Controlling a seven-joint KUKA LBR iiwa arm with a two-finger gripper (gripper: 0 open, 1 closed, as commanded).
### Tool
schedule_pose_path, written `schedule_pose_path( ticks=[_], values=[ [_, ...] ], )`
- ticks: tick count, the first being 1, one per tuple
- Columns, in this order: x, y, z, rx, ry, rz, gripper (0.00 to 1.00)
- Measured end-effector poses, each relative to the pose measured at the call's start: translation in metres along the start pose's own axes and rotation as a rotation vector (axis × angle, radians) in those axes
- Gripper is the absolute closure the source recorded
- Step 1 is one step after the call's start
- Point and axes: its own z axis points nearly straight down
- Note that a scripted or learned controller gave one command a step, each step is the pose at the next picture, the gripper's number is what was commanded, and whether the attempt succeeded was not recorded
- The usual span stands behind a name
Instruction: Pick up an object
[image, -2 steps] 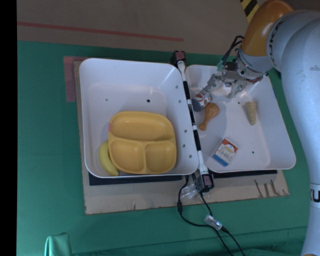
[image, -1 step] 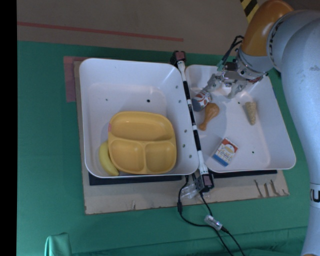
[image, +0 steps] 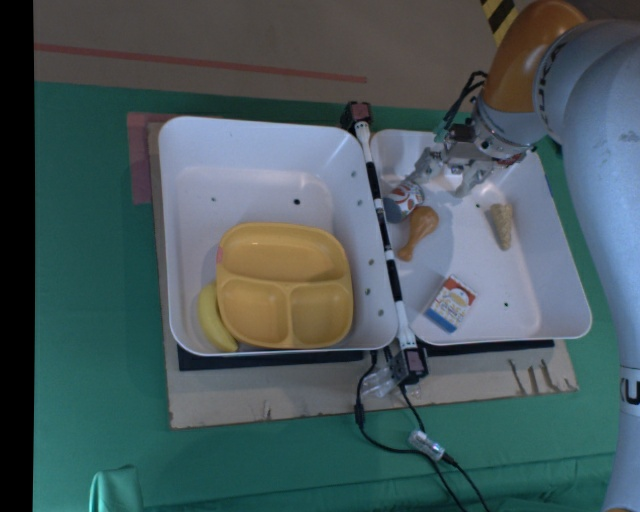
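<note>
grey arm (image: 590, 150) bends in from right — gripper (image: 440, 185) low over right bin (image: 540, 290).

**Green bench, brown floor beyond**

A green cloth (image: 90, 300) covers the bench, running from 9 o'clock round to 6 o'clock. A sheet of brown cardboard (image: 270, 400) lies on it, its torn front edge showing toward 6 o'clock. At 12 o'clock a brown floor (image: 250, 35) carries a thin red line (image: 200, 62) slanting across it. A patch of yellow-and-black hazard stripes (image: 495, 12) sits at 1 o'clock. The light is even and soft, with faint shadows.
</note>
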Motion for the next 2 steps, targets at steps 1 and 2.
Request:
schedule_pose_path(
  ticks=[1,2],
  values=[
    [0.0000,0.0000,0.0000,0.000,0.000,0.000,0.00],
    [0.0000,0.0000,0.0000,0.000,0.000,0.000,0.00]
  ],
)
